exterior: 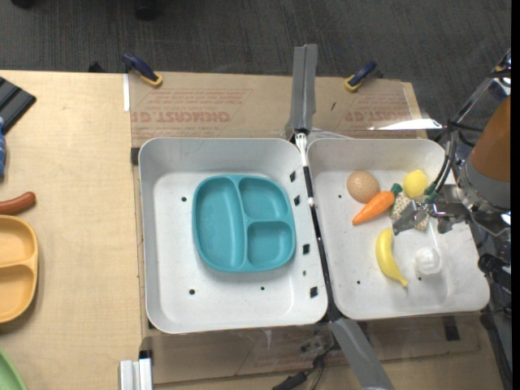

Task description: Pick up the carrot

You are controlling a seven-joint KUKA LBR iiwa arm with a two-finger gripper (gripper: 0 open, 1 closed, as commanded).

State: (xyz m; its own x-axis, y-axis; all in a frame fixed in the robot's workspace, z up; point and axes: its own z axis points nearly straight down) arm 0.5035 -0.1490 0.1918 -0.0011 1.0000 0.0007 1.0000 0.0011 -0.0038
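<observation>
Pincer (413, 214) is hovering mid-right, just beside my carrot (373, 208); its grip I cannot tell. Banana (390, 257) is lying just below.

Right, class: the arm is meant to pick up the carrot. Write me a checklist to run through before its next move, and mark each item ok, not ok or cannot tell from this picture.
1. Carrot in plain sight in the right bin: ok.
2. Carrot free on top, nothing lying over it: ok.
3. Room around the carrot: not ok. The egg sits close at its upper side, and the gripper crowds its leafy end.
4. Gripper lined up over the carrot's body: not ok. It sits beside the green end, towards the lemon.
5. Fingers open: cannot tell.
6. Banana out of the way: ok, it lies below, apart from the carrot.
</observation>
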